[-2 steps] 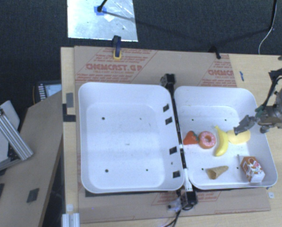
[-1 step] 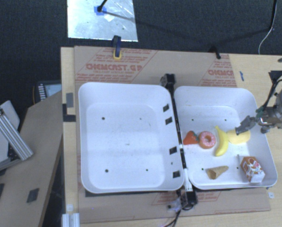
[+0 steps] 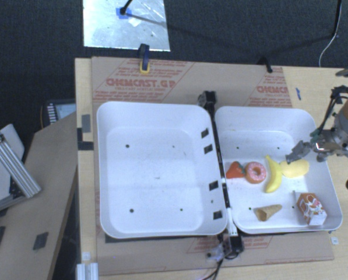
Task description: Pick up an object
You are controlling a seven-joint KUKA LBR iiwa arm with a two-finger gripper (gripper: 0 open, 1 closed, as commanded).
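The arm reaches in from the right edge — its gripper (image 3: 296, 153) points left and slightly down, hanging low; finger spread is too blurred to tell.

arm (image 3: 345, 130) cut off at right edge; jaws too blurred to read

Two white bins sit side by side on the table (image 3: 179, 74). The right bin (image 3: 261, 124) holds a banana (image 3: 273, 177), a pink donut (image 3: 255, 172), a strawberry (image 3: 236, 170), a cone (image 3: 268, 212) and a small carton (image 3: 311, 208). The gripper (image 3: 299, 150) hangs at the right rim, just above a pale yellow piece (image 3: 296, 168).
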